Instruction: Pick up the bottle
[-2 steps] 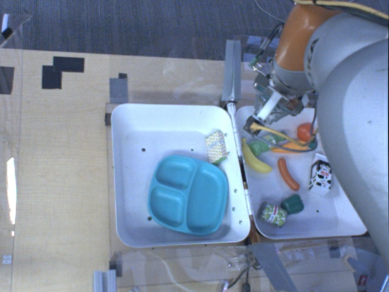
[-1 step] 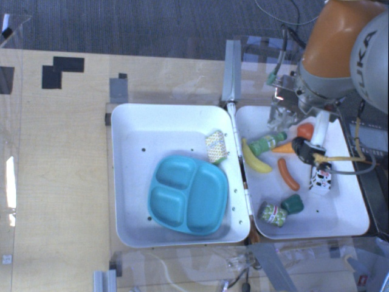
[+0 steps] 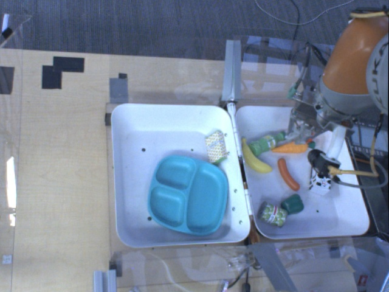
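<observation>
Bottle [image 3: 266,144] lies on its side in the right bin [image 3: 358,224], near that bin's far edge, its end just beside the banana [image 3: 256,161] and carrot [image 3: 292,148]. Judgement: close across the body, clear of the carrot. Hand [image 3: 302,126] hovers just beside the bottle; cannot tell its opening or contact.

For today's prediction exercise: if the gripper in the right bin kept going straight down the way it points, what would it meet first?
Most likely the green bottle, lying just under the gripper, beside the carrot. Depth is hard to judge from above, so the carrot could be touched first.
</observation>
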`<state>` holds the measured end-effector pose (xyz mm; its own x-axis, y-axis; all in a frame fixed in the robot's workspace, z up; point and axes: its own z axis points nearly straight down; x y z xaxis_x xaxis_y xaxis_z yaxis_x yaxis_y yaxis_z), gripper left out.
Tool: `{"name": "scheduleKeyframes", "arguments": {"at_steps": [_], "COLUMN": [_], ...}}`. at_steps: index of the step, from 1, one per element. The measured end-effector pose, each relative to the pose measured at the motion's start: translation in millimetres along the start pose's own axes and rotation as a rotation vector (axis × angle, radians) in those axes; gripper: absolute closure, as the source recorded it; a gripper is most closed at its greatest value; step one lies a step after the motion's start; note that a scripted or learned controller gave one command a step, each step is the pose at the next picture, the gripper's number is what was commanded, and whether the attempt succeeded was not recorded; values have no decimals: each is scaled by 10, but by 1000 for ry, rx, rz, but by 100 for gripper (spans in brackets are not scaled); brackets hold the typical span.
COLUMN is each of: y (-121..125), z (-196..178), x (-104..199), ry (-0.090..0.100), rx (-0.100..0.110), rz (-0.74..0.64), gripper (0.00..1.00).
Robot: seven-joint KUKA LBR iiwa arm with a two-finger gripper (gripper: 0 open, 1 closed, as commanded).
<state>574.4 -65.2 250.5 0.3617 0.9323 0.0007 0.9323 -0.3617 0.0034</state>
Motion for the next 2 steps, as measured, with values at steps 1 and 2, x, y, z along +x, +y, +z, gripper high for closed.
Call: {"name": "scheduleKeyframes", "arguments": {"at_steps": [1,2], "y": [625,761], "z": [-414,-13], "x": [-329,-1010], "ry": [0,-1], "rx": [-2,0], "rz": [-91,33], "gripper": [100,100]}}
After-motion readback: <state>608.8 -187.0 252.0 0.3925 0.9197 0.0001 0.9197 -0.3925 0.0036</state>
